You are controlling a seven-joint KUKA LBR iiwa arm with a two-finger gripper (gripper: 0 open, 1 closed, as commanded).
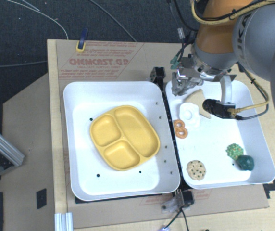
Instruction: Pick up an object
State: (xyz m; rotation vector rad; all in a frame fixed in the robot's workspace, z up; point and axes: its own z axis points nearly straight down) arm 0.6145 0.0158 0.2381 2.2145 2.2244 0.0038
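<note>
My gripper [184,86] hangs over the far left corner of the right bin [260,129], open with nothing between its fingers. Just in front of it lie a white cap-like piece [189,113] and a tan wedge [205,111]. An orange pretzel-shaped ring [180,129] sits by the bin's left wall. Toward the near side lie a speckled cookie [195,169], a green broccoli piece [234,151] and a dark teal ball [245,162].
The left bin [75,129] holds a yellow divided plate [124,137]. A black cable part [219,107] of the arm hangs over the right bin's middle. The bins' shared wall [171,134] runs close to the pretzel ring.
</note>
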